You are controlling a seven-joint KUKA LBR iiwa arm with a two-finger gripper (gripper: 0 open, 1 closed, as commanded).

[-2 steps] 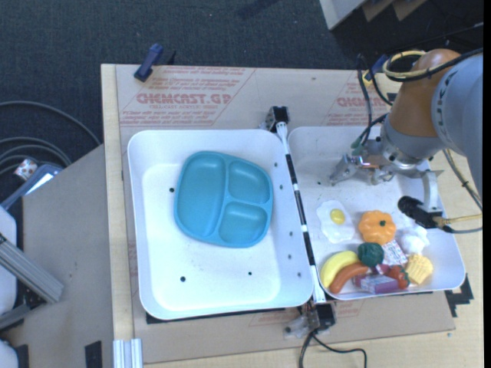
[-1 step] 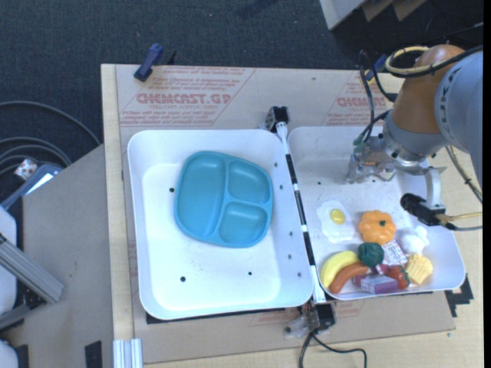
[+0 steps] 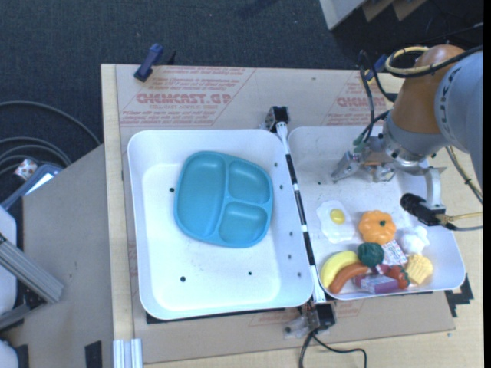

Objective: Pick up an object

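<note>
My gripper (image 3: 360, 173) hangs over the back of the right bin (image 3: 307, 140), its two fingers spread apart and nothing between them. It is open. Toy foods lie in the front half of that bin, below the gripper: a fried egg (image 3: 331, 217), an orange pumpkin (image 3: 377, 226), a yellow banana (image 3: 337, 265), a green broccoli (image 3: 370, 253), a sausage (image 3: 349, 276) and a piece of corn (image 3: 419, 267). The egg is the nearest to the fingers and lies apart from them.
The left bin (image 3: 153, 244) holds a blue divided plate (image 3: 224, 199). A black clip (image 3: 278, 116) sits where the two bins meet at the back. A blue marker (image 3: 147, 62) lies on the cardboard behind the bins. Cables run beside the arm at right.
</note>
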